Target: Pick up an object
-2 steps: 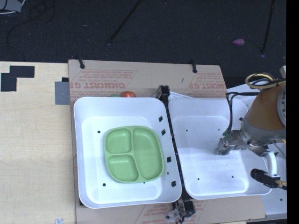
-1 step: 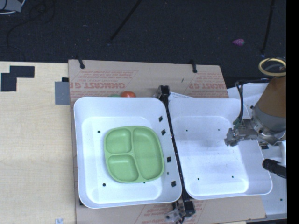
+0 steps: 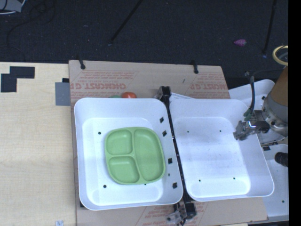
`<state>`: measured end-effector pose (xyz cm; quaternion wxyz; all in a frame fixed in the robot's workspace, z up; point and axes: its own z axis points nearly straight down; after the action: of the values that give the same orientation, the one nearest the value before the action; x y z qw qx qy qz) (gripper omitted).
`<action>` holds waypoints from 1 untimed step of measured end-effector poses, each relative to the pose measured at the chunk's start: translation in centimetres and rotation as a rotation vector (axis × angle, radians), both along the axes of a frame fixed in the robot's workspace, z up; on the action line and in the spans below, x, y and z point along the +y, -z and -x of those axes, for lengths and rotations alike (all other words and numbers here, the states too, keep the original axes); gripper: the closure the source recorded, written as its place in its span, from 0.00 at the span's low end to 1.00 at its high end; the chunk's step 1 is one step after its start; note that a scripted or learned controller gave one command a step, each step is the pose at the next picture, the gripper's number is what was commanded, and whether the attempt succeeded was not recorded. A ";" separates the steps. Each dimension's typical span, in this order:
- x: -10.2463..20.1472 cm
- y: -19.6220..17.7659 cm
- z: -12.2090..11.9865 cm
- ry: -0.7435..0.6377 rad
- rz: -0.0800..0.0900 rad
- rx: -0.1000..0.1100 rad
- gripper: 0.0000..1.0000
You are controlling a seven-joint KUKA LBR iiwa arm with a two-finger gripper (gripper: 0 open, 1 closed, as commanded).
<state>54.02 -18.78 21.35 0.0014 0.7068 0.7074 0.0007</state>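
1. The desk (image 3: 33, 164) carries a sheet of printed cardboard (image 3: 141, 81) on which two shallow white bins sit side by side, touching along a dark clip strip.
2. The left bin (image 3: 89, 126) holds the only thing clearly worth picking: a green divided plate (image 3: 135, 155), lying flat near the middle of the bin floor with three compartments facing up.
3. The right bin (image 3: 211, 173) has a bare floor where it can be seen.
4. The arm (image 3: 282, 98) comes in from the right, its lower end hanging over the right bin's far right rim.
5. The claw (image 3: 241, 132) sits just inside that rim, well apart from the plate; whether it is open or closed is too small and blurred to tell, and nothing can be seen held in it.
6. A small orange-red object (image 3: 129, 95) peeks out behind the left bin's back wall, outside both bins.
7. Judgement: the approach step is in hand and no grasp has been made. The next move calls for crossing the divider to the left bin and coming down over a plate edge or rib, since a flat plate offers little else to pinch.
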 end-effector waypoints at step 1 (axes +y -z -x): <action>4.4 -0.6 -0.5 -0.003 -0.003 0.004 1.00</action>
<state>54.55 -14.40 21.98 -0.0010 0.7058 0.7085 0.0002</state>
